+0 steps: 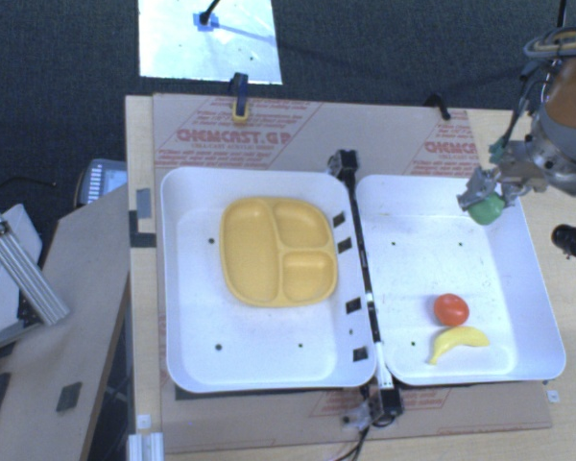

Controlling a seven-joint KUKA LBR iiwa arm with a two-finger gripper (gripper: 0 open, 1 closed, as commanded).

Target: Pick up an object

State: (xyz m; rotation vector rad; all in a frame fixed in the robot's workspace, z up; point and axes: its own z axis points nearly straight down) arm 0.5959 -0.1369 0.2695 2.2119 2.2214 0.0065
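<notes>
Yellow tray (276,251) in left bin (187,353), tomato (450,308) and banana (458,343) low in right bin (533,296), green ball (486,209) apparently pinched in end effector (482,198) at upper right: grasp seemingly made, lift next, steady.

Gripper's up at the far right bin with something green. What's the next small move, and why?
Probably lift straight up slowly. The green ball sits at the tips of the gripper, above the right bin, but a firm grasp isn't clear; a short lift would test it.
</notes>
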